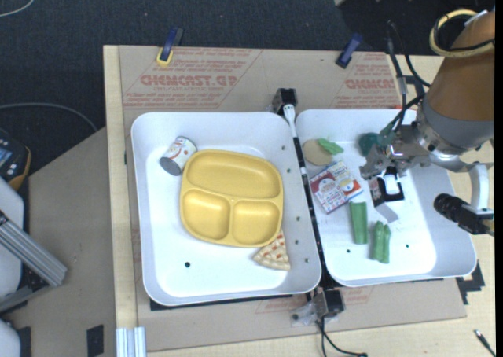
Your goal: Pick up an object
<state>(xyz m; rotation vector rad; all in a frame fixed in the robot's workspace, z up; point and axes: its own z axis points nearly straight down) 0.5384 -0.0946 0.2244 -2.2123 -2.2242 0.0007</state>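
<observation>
The gripper (385, 178) hangs low in the right bin (440, 265); whether it grips anything cannot be told. Just left of it lies a flat red-and-white packet (335, 185), with two green sticks (369, 231) below the gripper.

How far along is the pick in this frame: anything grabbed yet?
Nothing looks picked yet. The gripper is low in the right bin, over its middle, near the red-and-white packet and two green pieces; I can't tell whether it has anything. Those items lie on the bin floor. The yellow tray, cup and pizza slice sit in the left bin. Grasping and lifting remain.
</observation>
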